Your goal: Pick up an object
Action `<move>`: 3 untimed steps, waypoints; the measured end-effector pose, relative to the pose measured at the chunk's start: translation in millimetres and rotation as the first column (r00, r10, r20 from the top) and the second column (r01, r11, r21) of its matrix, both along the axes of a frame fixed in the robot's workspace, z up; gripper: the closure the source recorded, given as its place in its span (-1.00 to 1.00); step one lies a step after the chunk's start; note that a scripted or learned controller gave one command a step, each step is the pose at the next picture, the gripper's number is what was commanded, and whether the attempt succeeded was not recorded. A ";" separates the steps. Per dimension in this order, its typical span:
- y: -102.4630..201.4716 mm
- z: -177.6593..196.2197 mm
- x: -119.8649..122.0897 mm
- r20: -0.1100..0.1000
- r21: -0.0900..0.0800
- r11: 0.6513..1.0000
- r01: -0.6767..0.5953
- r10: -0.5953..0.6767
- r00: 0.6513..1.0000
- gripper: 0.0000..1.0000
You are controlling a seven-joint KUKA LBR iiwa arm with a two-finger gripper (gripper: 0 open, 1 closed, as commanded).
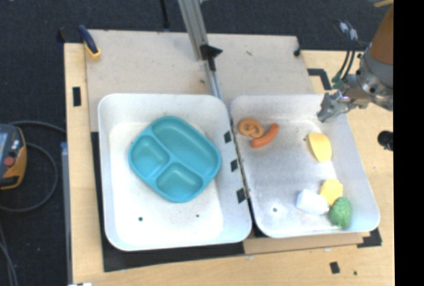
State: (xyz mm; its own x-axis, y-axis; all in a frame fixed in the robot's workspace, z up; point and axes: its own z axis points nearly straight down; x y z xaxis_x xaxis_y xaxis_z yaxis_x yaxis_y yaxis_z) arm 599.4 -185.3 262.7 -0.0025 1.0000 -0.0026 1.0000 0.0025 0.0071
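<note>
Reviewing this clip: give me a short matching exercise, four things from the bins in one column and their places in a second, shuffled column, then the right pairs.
Things:
1. blue divided plate
2. pretzel
3. green broccoli toy
4. gripper

Places:
A. near corner of the right bin
B. above the right bin's far right edge
C. middle of the left bin
D. right bin's far left part, beside an orange sausage

Pairs: 1-C, 2-D, 3-A, 4-B
</note>
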 end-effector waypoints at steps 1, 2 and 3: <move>-1.5 18.7 0.8 -0.003 0.001 1.000 0.000 0.000 1.000 1.00; 47.4 24.6 10.5 -0.003 0.002 1.000 -0.004 0.004 1.000 1.00; 96.7 8.2 17.6 -0.006 0.002 1.000 -0.003 0.003 1.000 1.00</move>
